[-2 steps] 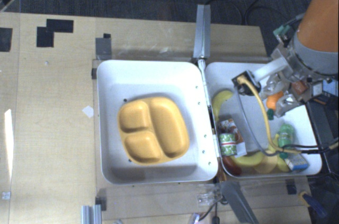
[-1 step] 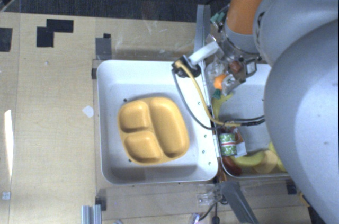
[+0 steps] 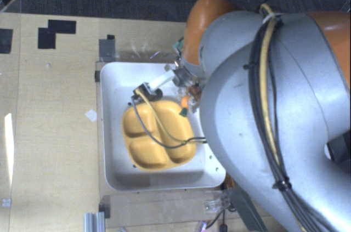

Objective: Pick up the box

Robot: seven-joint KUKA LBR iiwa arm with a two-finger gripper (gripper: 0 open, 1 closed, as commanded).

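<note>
Grey rounded arm (image 3: pixel 263 110) overhangs glossy yellow lobed box (image 3: pixel 146 152), perhaps plastic.

One white bin (image 3: pixel 109 132), one yellow box (image 3: pixel 156 135) with three hollows, one small orange bit (image 3: pixel 185 100), and two black patches (image 3: pixel 57 32) on the bench (image 3: pixel 49 143).

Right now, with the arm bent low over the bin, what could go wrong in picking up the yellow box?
1. The yellow box is broad with rounded, smooth-looking lobes, so a grip may slide off.
2. Lifted by one edge, it could tilt and catch the wall of the white bin.
3. The arm covers the bin's right side, so contact would be hard to verify.
</note>
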